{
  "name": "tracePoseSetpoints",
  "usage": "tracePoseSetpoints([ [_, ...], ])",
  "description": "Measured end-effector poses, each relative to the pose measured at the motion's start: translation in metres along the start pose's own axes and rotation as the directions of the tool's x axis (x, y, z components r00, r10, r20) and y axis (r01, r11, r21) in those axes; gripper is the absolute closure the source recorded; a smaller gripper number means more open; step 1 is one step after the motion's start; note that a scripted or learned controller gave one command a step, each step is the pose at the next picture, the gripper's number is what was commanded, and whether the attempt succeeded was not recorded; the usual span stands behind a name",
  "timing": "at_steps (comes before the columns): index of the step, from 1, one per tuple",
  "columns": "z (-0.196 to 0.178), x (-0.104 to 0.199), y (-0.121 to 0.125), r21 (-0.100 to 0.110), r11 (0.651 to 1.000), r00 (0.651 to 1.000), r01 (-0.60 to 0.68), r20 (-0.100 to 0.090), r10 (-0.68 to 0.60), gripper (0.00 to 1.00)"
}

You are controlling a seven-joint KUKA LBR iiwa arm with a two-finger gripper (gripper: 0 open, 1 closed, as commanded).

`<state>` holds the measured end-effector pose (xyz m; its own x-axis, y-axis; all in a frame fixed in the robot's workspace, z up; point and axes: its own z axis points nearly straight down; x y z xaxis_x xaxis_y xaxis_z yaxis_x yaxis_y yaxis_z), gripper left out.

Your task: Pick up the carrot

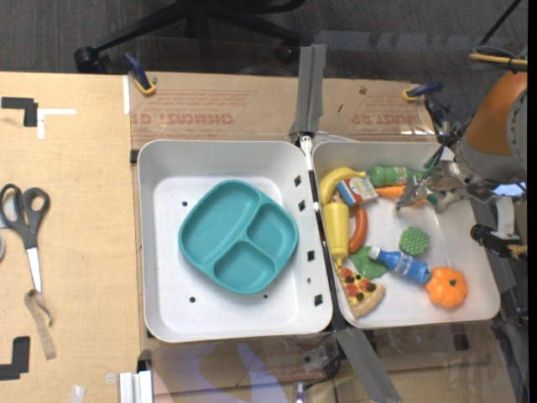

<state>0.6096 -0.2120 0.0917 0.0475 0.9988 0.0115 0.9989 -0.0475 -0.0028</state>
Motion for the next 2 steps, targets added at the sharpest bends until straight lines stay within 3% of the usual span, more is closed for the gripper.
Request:
tracePoseSetpoints([
  [1,0.000,0.055,0.023,-0.005,0.977,0.977,-0.214,0.013,0.214,0.00],
  [2,-0.001,0.027,0.041,0.029,0.938,0.939,-0.345,0.014,0.344,0.00],
])
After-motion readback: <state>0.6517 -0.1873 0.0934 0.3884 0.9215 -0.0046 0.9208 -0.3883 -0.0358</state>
